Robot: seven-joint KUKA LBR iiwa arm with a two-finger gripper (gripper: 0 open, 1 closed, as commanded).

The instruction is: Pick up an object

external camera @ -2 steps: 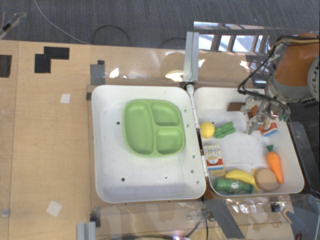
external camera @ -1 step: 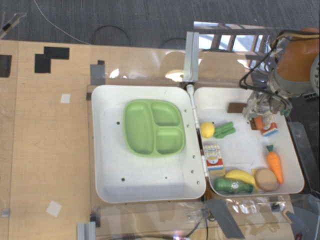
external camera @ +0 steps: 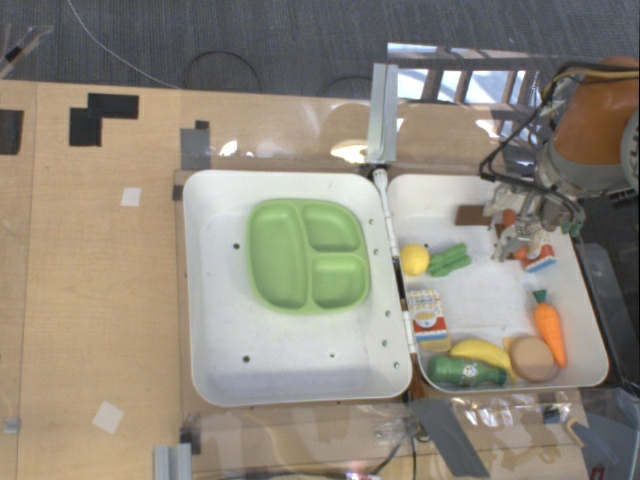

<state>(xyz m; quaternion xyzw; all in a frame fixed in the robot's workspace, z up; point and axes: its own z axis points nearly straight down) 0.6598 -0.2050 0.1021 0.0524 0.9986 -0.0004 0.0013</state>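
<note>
Two white bins sit side by side on the counter (external camera: 90, 298). We see a green divided plate (external camera: 307, 255) in the left bin (external camera: 215, 368), while the right bin (external camera: 590, 353) holds the small things the task could take: a lemon (external camera: 414, 260) touching a green bean pod (external camera: 450, 259), a small printed carton (external camera: 428, 317), a banana (external camera: 483, 352) resting against a dark green bottle (external camera: 467, 372), a tan egg-like ball (external camera: 533, 358), a carrot (external camera: 549, 332), a brown block (external camera: 470, 215) near the far wall, and a small red, white and blue piece (external camera: 541, 259).

We find the gripper (external camera: 520, 238) low over the far right part of that bin, just beside the red, white and blue piece. Cables and metal parts clutter it, so we cannot tell how it is set, and we see nothing held in it.

We judge the pick as not yet made: every object appears to lie on the bin floor. What is left is to close on one thing, likely that nearest piece, and lift it clear.
</note>
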